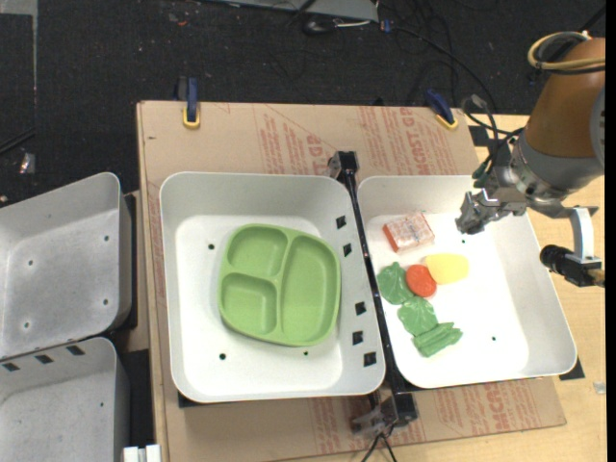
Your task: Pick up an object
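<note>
Where the hand (473,221) hovers, a pink packet (408,231) lies flat.

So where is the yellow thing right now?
The yellow object lies in the right bin, touching the orange piece on its left, just below the pink packet. The gripper hangs above it.

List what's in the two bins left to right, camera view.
green divided plate → green leafy piece → orange-red round piece → yellow piece → gripper above the right bin's far side. Pink packet and lower green piece overlap these in x, so left out.
</note>
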Robot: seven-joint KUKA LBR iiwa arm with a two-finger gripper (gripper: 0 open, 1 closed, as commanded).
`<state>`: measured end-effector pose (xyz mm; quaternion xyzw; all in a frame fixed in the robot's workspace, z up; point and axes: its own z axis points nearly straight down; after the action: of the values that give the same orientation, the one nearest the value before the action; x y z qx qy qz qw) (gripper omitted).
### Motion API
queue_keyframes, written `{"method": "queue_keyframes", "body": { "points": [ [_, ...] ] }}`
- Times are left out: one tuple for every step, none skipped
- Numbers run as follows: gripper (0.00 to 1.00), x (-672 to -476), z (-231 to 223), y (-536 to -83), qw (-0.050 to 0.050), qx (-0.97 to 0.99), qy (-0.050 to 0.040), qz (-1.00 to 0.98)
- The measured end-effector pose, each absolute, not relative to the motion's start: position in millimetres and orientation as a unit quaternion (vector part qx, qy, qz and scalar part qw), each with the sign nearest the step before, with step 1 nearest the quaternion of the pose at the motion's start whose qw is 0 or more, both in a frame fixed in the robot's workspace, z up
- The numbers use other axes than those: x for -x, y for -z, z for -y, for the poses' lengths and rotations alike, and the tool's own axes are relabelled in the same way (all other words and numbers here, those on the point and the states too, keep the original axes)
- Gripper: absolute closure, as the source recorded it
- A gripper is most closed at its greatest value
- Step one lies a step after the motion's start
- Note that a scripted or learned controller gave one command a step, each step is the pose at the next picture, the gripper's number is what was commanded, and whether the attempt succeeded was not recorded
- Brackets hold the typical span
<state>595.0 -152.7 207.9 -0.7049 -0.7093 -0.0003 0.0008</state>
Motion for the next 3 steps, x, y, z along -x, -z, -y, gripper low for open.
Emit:
{"method": "queue_keyframes", "body": {
  "points": [
    [1.00,-593.0,98,-220,0.001,0.704,0.0009,0.710],
    [1.00,-599.0,41,-212,0.001,0.704,0.0004,0.710],
    [1.00,-598.4,-12,-226,0.000,0.704,0.0011,0.710]
  ]
}}
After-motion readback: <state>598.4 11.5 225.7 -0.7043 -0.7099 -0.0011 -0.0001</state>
